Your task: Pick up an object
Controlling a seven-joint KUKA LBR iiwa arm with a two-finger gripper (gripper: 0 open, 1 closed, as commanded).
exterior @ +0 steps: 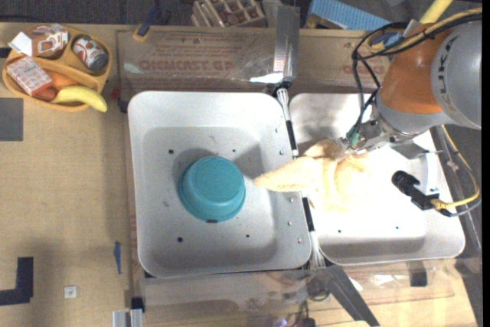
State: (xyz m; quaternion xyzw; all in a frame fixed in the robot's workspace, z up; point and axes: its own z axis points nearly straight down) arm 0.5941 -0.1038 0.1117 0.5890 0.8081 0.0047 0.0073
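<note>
Jaws of the gripper (360, 140) are too blurred to read, so I cannot tell whether they grip anything. Just below and left of them a pale yellow, soft-looking object (310, 174) stretches, smeared by motion, across the divider between the two bins; its shape and edges are hard to make out. Farther left, a round teal bowl (213, 188) sits upside down in the left white bin (153, 126), smooth and matte. Under the gripper, the right bin (383, 230) is glossy. Behind, the grey arm (429, 80) is cut off by the picture's edge.
</note>
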